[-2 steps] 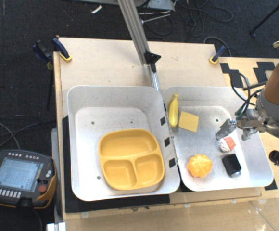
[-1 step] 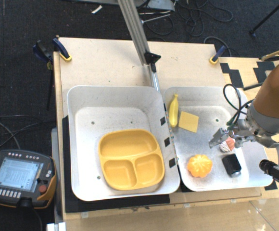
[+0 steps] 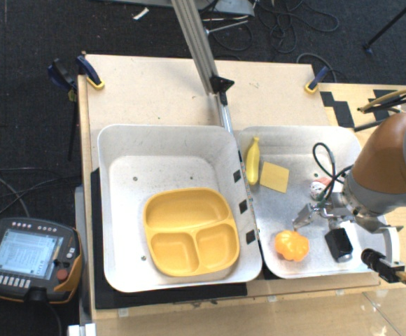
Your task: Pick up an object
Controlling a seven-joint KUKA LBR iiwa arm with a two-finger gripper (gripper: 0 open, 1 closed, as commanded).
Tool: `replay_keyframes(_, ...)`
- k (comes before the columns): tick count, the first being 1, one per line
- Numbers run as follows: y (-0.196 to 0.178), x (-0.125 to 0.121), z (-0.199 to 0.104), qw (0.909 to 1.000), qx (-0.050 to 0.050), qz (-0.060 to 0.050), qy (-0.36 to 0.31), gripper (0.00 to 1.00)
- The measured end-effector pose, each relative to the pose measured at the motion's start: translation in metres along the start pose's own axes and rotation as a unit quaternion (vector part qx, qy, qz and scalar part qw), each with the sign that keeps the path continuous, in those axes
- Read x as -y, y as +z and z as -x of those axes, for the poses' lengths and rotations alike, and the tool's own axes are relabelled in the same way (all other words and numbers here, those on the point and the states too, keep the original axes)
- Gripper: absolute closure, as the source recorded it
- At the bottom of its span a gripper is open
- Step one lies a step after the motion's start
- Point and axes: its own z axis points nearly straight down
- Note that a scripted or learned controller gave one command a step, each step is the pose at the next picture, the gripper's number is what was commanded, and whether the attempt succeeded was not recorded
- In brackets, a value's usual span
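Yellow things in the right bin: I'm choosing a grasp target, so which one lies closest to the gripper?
The round orange-yellow fruit, at the bin's front, just left of the gripper. The banana and yellow square block lie farther back.

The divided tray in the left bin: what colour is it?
Plain yellow all over. The tray shows clearly in the camera view.

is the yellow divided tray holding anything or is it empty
Empty: the yellow tray in the left bin shows bare yellow in all three compartments.
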Motion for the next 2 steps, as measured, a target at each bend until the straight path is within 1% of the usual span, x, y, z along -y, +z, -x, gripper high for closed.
replay_keyframes(1,-0.014,-0.002,0.0,1.0,0.001,0.004,0.0,1.0)
replay_keyframes(2,-0.07,-0.012,-0.004,1.0,0.002,0.007,-0.002,1.0)
